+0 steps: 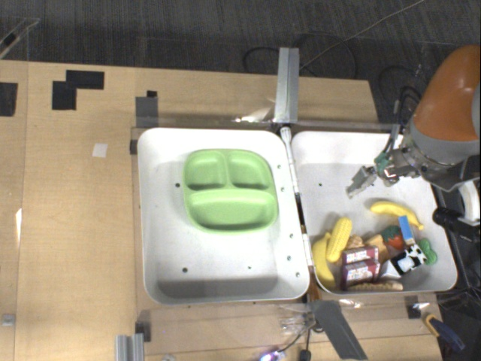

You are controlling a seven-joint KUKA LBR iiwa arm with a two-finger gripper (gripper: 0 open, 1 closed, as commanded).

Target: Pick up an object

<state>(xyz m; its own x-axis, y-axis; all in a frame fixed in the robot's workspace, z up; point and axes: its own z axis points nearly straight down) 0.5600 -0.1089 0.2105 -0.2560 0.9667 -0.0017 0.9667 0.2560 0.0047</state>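
My gripper (368, 174) hangs over the bare upper part of the right bin (331, 156), open, with nothing between its fingers. Below it and to the right lies a yellow banana (394, 210). A corn cob (340, 234) lies below the gripper, beside a second yellow fruit (322, 260) at the bin's lower left. A dark brown packet (359, 265), a red and green item (394, 239), a blue piece (407, 228) and a black-and-white toy (409, 260) crowd the bin's lower edge.
The left bin (161, 224) holds a green divided plate (229, 189) near its middle. A metal divider post (288, 89) stands between the bins at the back. The arm's orange band (451, 89) rises at the right edge.
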